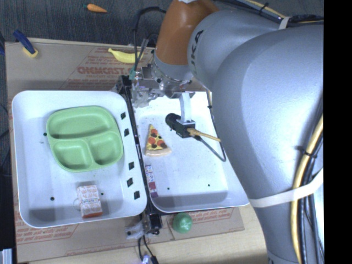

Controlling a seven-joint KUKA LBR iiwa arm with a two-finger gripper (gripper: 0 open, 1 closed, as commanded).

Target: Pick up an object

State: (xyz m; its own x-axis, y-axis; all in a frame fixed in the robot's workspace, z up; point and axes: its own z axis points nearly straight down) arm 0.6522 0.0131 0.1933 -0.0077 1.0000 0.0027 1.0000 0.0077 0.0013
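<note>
Camera view is showing the yellow triangular toy pizza slice [157, 142] lying just near-side of the gripper [144, 92], tip pointing far, grip state impossible to tell.

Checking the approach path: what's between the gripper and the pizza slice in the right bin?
Nothing: in the camera view, that stretch from gripper to pizza slice is bare white floor of the right bin.

Toy pizza slice [157, 142], lying flat, left side of right bin [190, 177]

Two bins [33, 164], one plate [82, 136], one pizza slice [156, 142], one carton [89, 200].
</note>
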